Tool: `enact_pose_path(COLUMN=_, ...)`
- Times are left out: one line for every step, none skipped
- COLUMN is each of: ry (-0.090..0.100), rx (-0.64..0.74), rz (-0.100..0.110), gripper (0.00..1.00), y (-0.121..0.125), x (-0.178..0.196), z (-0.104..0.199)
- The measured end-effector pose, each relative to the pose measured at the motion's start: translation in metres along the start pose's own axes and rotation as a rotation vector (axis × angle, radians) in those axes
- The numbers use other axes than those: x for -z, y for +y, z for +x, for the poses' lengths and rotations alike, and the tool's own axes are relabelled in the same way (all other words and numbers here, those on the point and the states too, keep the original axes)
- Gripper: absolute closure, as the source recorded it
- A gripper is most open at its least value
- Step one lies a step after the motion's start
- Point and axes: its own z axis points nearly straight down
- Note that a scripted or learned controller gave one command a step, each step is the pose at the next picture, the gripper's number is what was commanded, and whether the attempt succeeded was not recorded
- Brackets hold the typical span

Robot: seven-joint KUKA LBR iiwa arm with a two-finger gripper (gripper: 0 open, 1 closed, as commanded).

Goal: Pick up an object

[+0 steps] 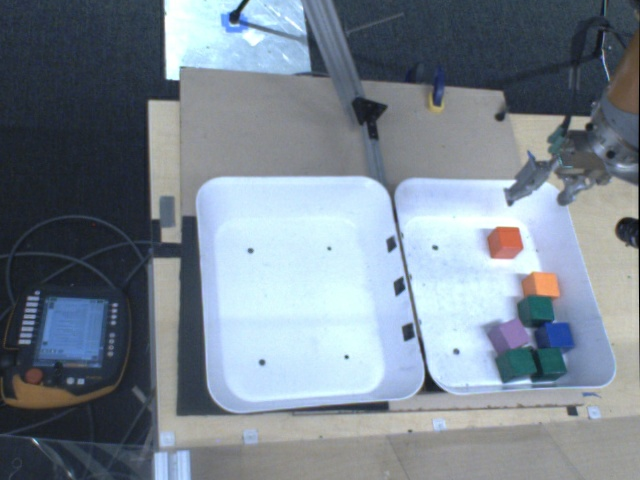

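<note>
pincer (545, 180) – spread wide, nothing held, poised over right bin (440, 368) far rim | red-orange cube (505, 242) – alone, just below-left of pincer, apart from near-corner cluster | nearest candidate by judgement.

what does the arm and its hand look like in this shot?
The hand is grey metal with two slim, pale grey fingers. Above it sits a bulkier grey wrist block, with an orange band on the arm higher up. A dark cable loops near the arm.
</note>
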Motion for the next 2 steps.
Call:
enact_pose_path(ry=0.0, rx=0.0, rz=0.0, gripper=0.0, y=0.0, x=0.0, z=0.0)
enact_pose_path(ry=0.0, rx=-0.002, rz=0.004, gripper=0.0, y=-0.006, x=-0.045, z=0.005)
